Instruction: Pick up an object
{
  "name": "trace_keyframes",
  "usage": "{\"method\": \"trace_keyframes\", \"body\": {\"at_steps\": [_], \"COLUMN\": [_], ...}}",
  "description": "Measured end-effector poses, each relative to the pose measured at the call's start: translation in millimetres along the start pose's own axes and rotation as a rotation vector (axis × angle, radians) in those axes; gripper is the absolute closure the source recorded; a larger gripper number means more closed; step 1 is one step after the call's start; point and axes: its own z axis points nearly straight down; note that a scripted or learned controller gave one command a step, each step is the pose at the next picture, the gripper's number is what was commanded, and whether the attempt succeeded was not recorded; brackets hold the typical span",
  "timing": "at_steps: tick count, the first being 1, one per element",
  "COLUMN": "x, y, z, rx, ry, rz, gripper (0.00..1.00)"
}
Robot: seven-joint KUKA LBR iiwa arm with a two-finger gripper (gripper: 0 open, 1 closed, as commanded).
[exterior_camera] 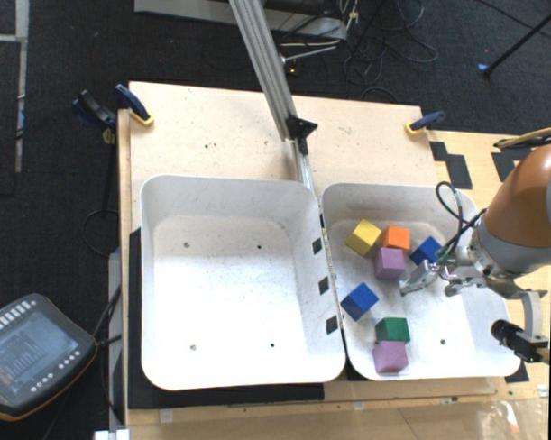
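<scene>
Near-left corner: grey handheld pendant point(29, 352) on the floor beside the worktop point(225, 123).
Left bin point(166, 256): white, speckled.
Right bin point(451, 347), near part: purple cube point(390, 357) nearest, green cube point(393, 330) touching its far side.
Right bin, middle: blue cube point(359, 300) towards the divider.
Tool point(420, 280): over the right bin, low, right of the cluster; fingers look slightly apart, nothing between them.
Right bin, far part: second purple cube point(389, 262) just left of the tool; yellow cube point(365, 237) and orange cube point(398, 238) beyond it; second blue cube point(426, 251) beside the tool.
Arm point(524, 214): orange band, enters from right.
Far edge: two clamps point(133, 105) at the worktop corners.
</scene>
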Motion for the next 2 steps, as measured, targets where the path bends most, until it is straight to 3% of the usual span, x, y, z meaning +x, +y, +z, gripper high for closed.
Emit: {"method": "trace_keyframes", "body": {"at_steps": [1, 2], "x": [0.4, 0.2], "y": [0.0, 1.0], "z": [36.8, 24.8], "rx": [-0.003, -0.007], "ry": [-0.001, -0.002], "rz": [0.000, 0.000], "gripper": [0.00, 1.00]}}
